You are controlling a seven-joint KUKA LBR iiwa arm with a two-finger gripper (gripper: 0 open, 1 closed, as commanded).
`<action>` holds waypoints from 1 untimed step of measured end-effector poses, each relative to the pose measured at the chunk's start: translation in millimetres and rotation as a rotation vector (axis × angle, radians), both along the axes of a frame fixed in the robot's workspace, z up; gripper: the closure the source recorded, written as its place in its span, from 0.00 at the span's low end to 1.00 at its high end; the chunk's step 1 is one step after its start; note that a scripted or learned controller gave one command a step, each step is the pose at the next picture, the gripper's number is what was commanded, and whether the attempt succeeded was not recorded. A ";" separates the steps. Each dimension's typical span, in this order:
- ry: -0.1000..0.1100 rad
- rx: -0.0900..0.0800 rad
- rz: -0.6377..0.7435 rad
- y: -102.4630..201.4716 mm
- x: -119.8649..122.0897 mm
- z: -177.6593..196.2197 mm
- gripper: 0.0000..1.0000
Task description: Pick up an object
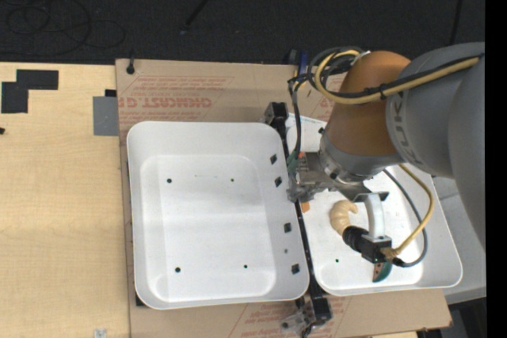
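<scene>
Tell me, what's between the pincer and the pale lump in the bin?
Just bare white floor of the bin, seen in the camera view; the pincer and the pale lump lie close together.

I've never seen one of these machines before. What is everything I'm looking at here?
Bins: two, white, side by side on the cardboard; left bin, right bin.
Lumpy object: one, pale cream, in the right bin under the arm.
Small thing: one, teal, near the right bin's front edge; too small to identify.
Cardboard sheet: one, brown with red print, under both bins.
Bench: one, pale wood, with black marks and a grey patch at left.
Cables: several, dark, on the black floor behind.
Robot arm: one, grey with an orange band, reaching over the right bin.
</scene>
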State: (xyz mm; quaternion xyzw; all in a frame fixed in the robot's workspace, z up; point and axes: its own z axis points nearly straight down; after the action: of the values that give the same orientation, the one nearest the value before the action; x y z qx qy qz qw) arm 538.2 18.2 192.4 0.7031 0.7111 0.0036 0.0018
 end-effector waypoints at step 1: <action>0.007 -0.002 -0.009 12.8 -0.1 77.4 1.00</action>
State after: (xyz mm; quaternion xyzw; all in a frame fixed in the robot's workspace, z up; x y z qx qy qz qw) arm 538.1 31.0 269.8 0.7064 0.7078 0.0003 0.0001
